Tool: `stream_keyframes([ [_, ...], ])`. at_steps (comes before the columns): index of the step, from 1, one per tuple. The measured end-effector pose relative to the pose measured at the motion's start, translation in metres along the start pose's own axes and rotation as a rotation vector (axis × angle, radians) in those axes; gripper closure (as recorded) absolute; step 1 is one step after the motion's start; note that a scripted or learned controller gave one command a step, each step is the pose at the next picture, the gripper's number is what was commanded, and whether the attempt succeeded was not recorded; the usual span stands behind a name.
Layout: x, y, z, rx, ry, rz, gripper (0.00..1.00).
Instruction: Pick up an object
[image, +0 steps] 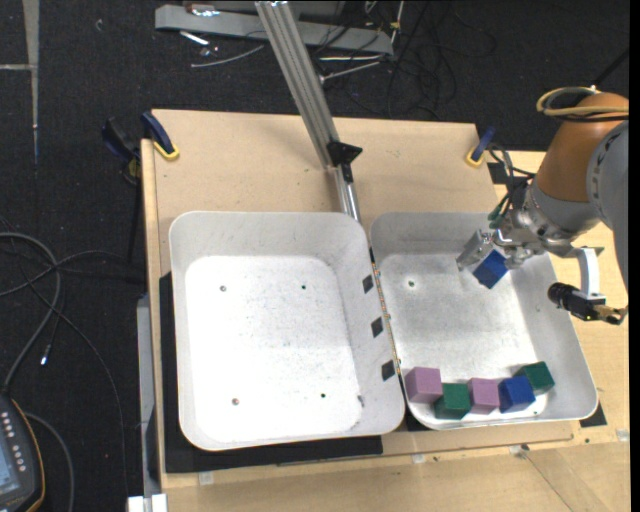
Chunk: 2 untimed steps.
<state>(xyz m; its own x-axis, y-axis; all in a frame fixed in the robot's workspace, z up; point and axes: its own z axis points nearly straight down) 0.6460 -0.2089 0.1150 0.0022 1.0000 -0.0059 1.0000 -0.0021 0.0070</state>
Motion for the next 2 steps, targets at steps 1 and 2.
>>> stream_keyframes([
  [1,0.0037,0.0012,-0.0052,-0.015,-0.003,-0.005,0.00],
  [2,0.0041,0.0020,-0.0038,-0.017,-0.004,-0.003,0.00],
])
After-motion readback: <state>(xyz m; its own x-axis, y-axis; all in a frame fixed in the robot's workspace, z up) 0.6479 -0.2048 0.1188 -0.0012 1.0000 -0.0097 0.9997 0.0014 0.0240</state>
